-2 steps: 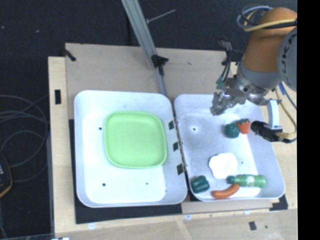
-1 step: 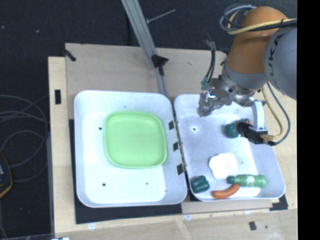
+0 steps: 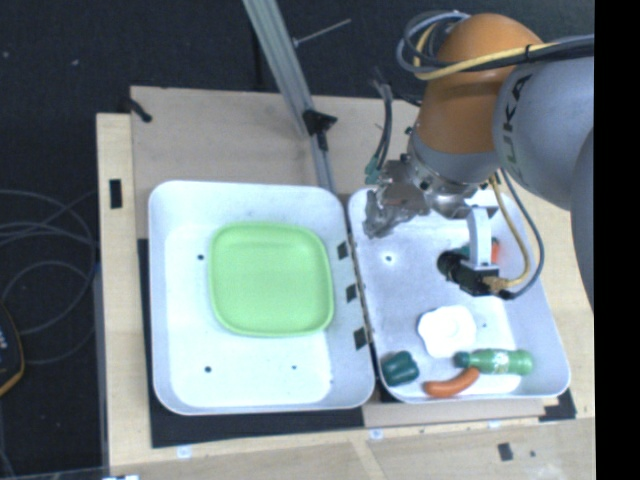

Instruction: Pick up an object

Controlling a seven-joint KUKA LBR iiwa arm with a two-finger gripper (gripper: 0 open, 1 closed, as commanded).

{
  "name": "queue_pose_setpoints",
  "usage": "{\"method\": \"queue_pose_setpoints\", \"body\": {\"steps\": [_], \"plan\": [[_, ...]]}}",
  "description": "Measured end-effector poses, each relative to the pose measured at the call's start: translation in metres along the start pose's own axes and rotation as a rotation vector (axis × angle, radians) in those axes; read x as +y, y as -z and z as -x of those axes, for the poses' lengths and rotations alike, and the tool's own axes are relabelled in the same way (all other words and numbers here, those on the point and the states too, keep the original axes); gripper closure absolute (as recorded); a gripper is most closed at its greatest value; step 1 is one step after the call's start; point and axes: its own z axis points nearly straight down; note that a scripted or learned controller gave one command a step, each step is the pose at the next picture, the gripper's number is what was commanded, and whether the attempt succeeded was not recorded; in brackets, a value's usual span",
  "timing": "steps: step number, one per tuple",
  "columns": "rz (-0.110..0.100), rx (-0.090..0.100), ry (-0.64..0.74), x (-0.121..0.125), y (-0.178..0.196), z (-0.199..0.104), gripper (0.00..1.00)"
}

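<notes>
The gripper (image 3: 382, 214) hangs over the far left corner of the right bin (image 3: 400, 280), close to the wall that this bin shares with its neighbour. At this slant its tip blurs into grey metal, so I cannot tell whether it is open or closed; no object shows at its tip, and the bin floor below it looks bare. The arm (image 3: 470, 98) leans in from the right, its orange band above the wrist. That places the tool over the bin with the small things, though well apart from them.

The likely pickings sit together in that bin's near right corner, probably pushed there against the walls. A white lump (image 3: 446, 330) lies furthest into the open floor. Just nearer than it, a green bottle (image 3: 496, 361) lies on its side, and an orange stick (image 3: 452, 384) rests along the near wall, beside or touching the bottle. A dark green block (image 3: 400, 368) sits tight in the near left corner.

I judge the lump the easiest, since it has free floor on its far side. The block and stick hug the walls, which would crowd a descent.

The left bin (image 3: 180, 268) holds a green plate (image 3: 271, 278), flat and central, a hard shape to pinch. A grey rail (image 3: 283, 63) slants from the far side down to the bins' junction, near the gripper.
</notes>
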Motion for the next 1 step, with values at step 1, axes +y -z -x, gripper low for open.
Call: {"method": "queue_pose_setpoints", "body": {"steps": [1], "plan": [[-0.001, -0.001, 0.000, -0.0194, -0.0060, -0.0512, 1.00]]}}
